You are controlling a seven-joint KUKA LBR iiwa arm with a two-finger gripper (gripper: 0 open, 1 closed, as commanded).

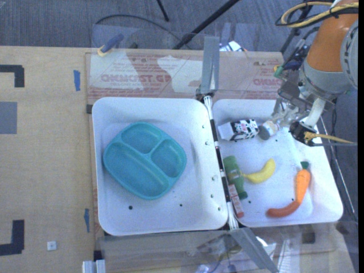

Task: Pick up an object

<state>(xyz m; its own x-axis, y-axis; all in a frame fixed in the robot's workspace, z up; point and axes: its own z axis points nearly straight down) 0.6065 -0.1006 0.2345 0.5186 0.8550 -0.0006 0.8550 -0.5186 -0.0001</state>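
Observation:
The right bin [333,206] holds a black-and-white cow-patterned carton [242,129] at its back left. A yellow banana [261,172] lies in the middle and a green bottle [234,178] along the left wall. An orange carrot [297,195] lies at the front right. My gripper [282,118] hangs over the back of this bin, just right of the carton, with a small grey cylinder [265,130] right below it. I see nothing clearly held.
The left bin [114,209] holds a teal divided plate [144,159]. A metal divider [209,73] rises behind the seam between the bins. Yellow and black cables [307,10] trail from the arm at the top right. Brown bench surface lies to the left.

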